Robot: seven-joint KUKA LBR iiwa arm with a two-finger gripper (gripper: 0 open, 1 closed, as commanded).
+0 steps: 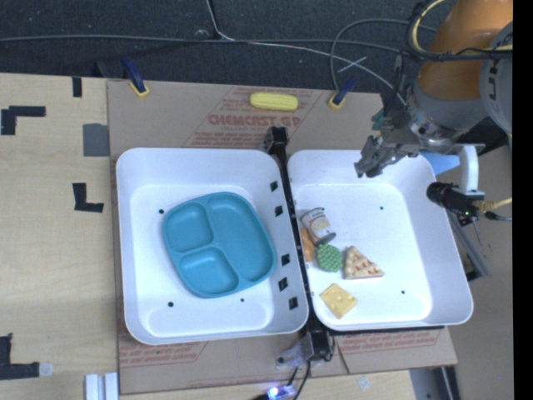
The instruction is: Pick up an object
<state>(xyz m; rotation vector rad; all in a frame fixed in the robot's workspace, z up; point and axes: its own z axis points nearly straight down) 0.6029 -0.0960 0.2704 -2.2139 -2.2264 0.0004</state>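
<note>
In the right bin lie several small items: a little can, an orange piece under it, a green bumpy piece, a pizza-slice toy and a yellow cheese block. They cluster at the bin's left front. My gripper hangs over the bin's back edge, well up and to the right of the cluster, with nothing visible between its fingers.
The left bin holds a blue divided plate. A yellow banana-like item lies on the cardboard behind the bins. Black clips join the bins at the middle. Cables loop above the arm at the upper right.
</note>
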